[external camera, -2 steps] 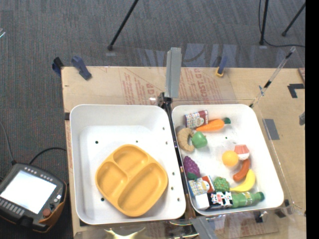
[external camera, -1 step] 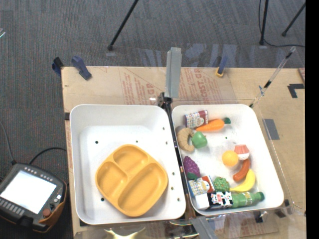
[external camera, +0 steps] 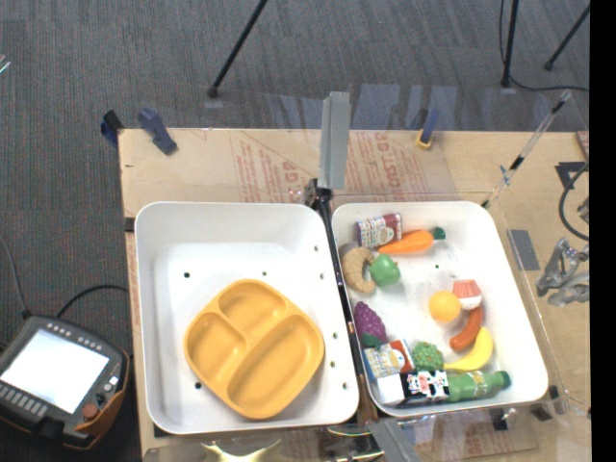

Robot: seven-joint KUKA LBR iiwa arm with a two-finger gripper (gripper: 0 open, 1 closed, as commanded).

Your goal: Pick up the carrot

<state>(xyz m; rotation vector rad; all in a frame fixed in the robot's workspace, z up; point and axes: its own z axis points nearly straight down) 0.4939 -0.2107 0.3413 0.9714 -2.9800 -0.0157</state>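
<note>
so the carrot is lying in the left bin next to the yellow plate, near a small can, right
Not quite: the carrot lies in the right bin, near the small can, as the camera view shows. The yellow plate sits in the left bin, apart from it.

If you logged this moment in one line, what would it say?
carrot: lying in right bin, top area, beside small can | yellow plate: in left bin | pick: not yet done
</note>
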